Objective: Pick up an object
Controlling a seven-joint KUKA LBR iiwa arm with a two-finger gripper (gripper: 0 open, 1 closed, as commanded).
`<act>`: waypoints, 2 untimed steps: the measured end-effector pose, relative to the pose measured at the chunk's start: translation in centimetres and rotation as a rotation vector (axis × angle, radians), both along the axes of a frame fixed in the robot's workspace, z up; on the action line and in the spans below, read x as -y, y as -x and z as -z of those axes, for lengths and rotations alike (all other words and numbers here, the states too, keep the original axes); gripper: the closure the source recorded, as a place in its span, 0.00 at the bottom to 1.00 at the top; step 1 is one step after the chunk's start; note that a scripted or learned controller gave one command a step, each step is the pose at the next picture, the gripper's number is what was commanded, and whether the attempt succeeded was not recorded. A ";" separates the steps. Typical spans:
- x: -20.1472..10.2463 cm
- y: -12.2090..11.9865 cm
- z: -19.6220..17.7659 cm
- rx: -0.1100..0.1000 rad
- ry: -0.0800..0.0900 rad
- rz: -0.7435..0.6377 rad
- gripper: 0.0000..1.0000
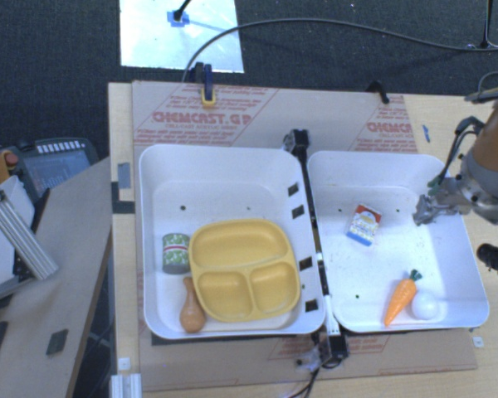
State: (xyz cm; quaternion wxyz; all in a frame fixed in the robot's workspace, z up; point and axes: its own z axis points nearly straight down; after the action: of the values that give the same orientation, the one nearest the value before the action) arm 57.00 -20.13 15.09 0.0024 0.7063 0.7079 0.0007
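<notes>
The right bin [373, 168] holds a small red, white and blue box [364, 224] near its middle. An orange toy carrot [400, 299] and a white ball [425, 306] lie at its front right corner. My gripper [426, 210] hangs over the bin's right side, to the right of the box and well behind the carrot. Nothing shows between its fingers. In the left bin [199, 168] lie a yellow divided plate [244, 269], a small green-labelled can [175, 252] and a tan drumstick-shaped toy [191, 308].
A black divider with clips [307, 222] runs between the two bins. The bins rest on a cardboard sheet [266, 114]. The arm's grey wrist [488, 172] stands over the right bin's right rim. A tablet [54, 168] sits at the left.
</notes>
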 end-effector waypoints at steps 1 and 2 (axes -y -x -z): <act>-0.1 0.1 -6.4 0.002 0.000 -0.002 1.00; -0.1 0.0 -9.1 0.000 -0.001 -0.002 1.00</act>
State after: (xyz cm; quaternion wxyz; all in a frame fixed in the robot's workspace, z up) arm 57.04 -20.02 24.20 0.0022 0.7055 0.7087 0.0010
